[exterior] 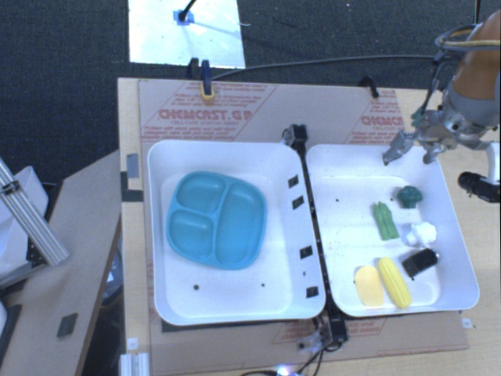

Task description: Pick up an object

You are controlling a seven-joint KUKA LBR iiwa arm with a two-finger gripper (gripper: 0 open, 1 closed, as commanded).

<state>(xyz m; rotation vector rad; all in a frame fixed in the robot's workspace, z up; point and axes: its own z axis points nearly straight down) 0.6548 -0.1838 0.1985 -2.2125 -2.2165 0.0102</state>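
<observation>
From the camera view we see the gripper [410, 149] over the right bin's [344, 171] far edge, fingers apart, nothing between them. Below the fingers, well apart, lie a teal piece [409, 196], green beans [384, 220], corn [394, 281] and a black block [419, 262]. The left bin [168, 163] holds a blue plate [216, 219].

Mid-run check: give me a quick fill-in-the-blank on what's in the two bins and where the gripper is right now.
1. The blue divided plate lies in the ____ bin of the view.
2. The gripper hangs above the right bin's ____ edge.
3. The corn cob lies right beside a ____ oval piece.
4. The green bean pod lies in the ____ bin.

Missing words: left; far; yellow; right
</observation>
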